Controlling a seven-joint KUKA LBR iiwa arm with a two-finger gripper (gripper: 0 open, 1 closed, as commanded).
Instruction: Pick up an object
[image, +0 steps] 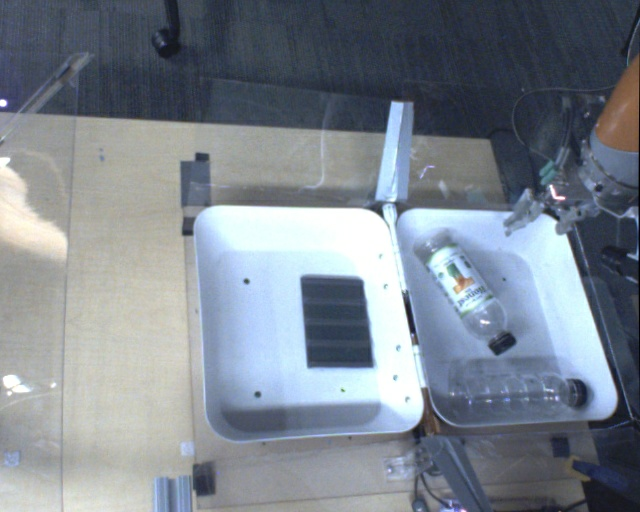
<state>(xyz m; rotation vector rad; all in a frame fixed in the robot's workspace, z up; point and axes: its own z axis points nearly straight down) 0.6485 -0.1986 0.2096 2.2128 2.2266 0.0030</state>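
Observation:
A small clear bottle (462, 285) with a green and orange label and a black cap lies slantwise in the right bin (560, 280). A larger clear bottle (510, 392) with a black cap lies along that bin's front wall. A dark ribbed rectangular block (337, 320) lies flat in the middle of the left bin (240, 330). My gripper (540, 217) hangs over the back right corner of the right bin, above and to the right of the labelled bottle. Its fingers stand apart with nothing between them.
A metal strut (394, 152) rises behind the seam between the bins. Cables (545, 120) loop beside the arm at the back right. Bare wooden bench (100, 300) lies left of the bins, under a clear sheet.

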